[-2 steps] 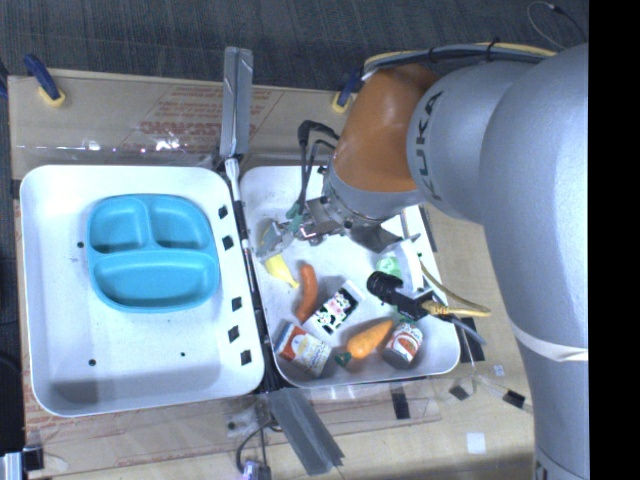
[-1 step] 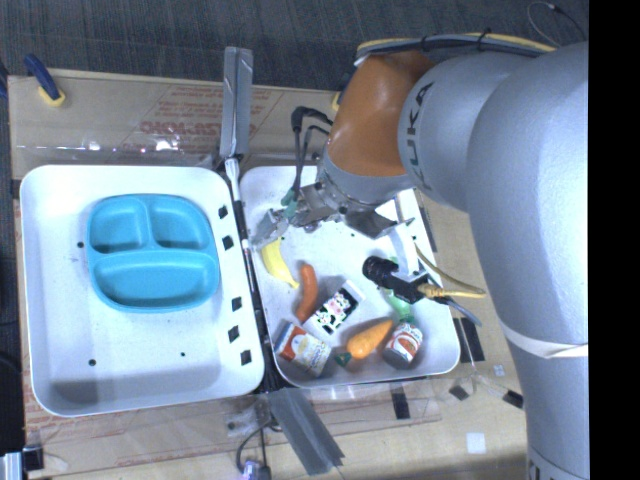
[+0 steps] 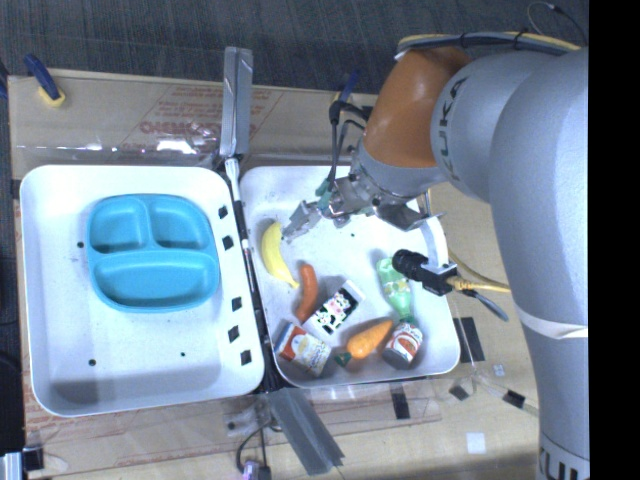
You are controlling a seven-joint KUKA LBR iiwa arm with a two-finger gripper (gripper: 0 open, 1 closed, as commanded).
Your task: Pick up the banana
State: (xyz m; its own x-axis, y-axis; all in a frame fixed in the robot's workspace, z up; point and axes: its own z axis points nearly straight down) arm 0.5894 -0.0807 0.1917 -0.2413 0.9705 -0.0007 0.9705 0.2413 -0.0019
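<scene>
Camera view: two white bins (image 3: 40,298) on cardboard-covered bench (image 3: 150,118).

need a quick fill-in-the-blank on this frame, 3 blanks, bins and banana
1. The banana lies in the ____ bin.
2. The blue divided tray sits in the ____ bin.
3. The thing lying right beside the banana is the orange ____.
Missing words: right; left; sausage
</scene>
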